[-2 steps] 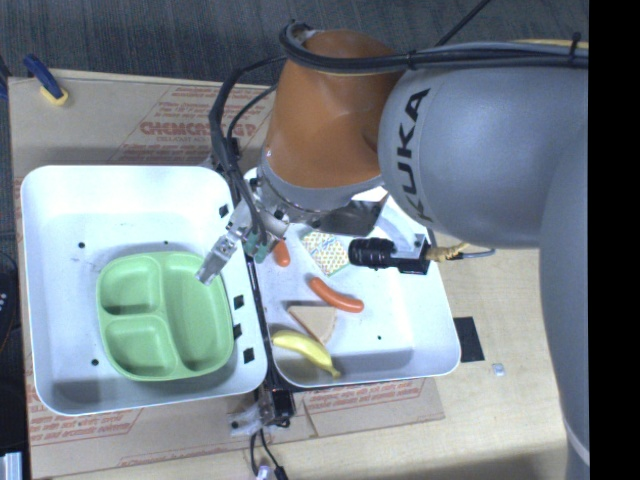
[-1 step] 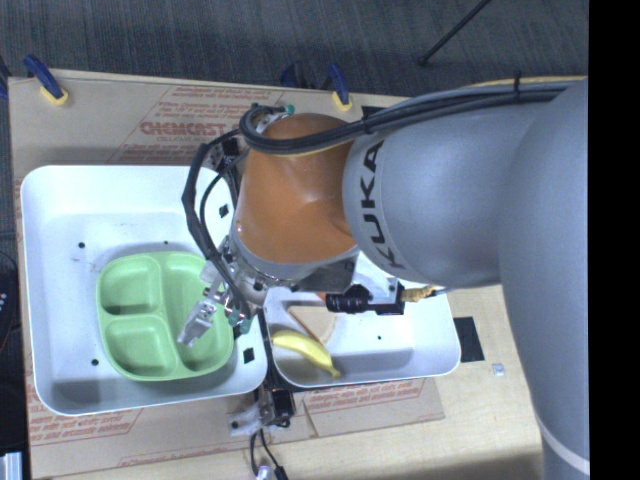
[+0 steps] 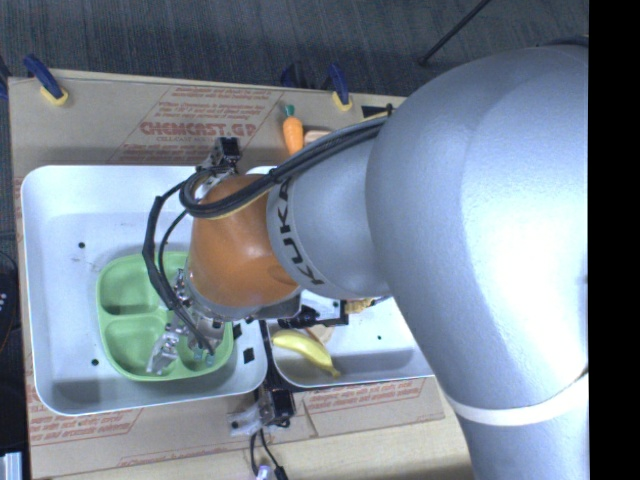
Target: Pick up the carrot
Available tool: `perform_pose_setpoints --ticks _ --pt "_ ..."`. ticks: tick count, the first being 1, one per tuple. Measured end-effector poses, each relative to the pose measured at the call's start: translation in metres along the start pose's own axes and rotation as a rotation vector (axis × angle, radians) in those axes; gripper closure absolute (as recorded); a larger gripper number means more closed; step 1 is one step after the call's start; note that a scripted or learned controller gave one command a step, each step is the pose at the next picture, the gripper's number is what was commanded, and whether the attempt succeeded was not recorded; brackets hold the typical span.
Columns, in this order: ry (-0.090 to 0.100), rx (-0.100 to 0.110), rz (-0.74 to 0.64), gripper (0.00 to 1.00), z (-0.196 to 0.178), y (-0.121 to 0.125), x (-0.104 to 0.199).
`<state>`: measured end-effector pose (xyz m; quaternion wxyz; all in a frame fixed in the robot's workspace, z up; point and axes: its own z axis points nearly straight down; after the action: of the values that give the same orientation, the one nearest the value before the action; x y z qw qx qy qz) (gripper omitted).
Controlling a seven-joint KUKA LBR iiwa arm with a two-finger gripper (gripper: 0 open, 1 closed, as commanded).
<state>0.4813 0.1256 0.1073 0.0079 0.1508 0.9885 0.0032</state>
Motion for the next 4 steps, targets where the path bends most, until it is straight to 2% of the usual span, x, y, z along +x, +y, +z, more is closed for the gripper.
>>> perform_pose_setpoints --ticks 1,2,3,4 --pt "-0.020 -0.006 0.002 1.00 -0.012 0.000 -0.006" --pt "0.016 0.010 0.029 1.00 -0.060 0.052 0.021" --pt "0.013 0.013 0.378 1.00 -0.165 0.100 -0.008" --pt "0.014 0.013 0.377 0.00 -0.164 0.100 -0.007"
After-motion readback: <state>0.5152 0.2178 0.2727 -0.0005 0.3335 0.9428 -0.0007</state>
